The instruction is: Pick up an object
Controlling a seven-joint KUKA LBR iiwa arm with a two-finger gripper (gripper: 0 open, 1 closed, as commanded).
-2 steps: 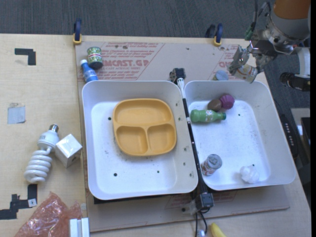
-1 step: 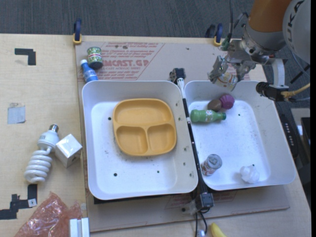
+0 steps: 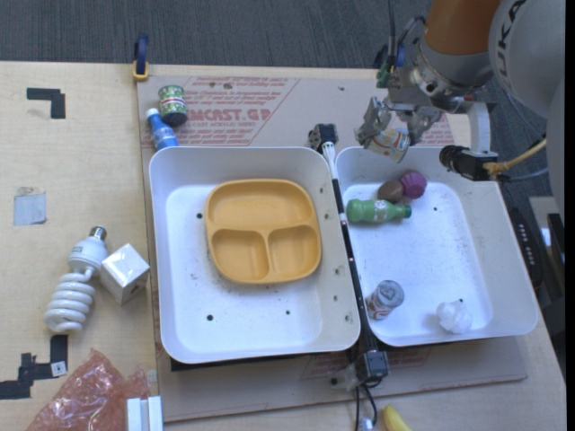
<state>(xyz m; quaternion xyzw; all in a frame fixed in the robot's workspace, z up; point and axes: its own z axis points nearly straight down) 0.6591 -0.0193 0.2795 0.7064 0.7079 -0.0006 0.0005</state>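
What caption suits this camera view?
Gripper lifted above the right bin, holding a small object.

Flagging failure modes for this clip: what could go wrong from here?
The end effector hangs above the right bin's far edge with a small object at its fingers; that hold looks marginal and could slip. The green bottle, brown item and purple ball sit bunched, so a descent there may catch several.
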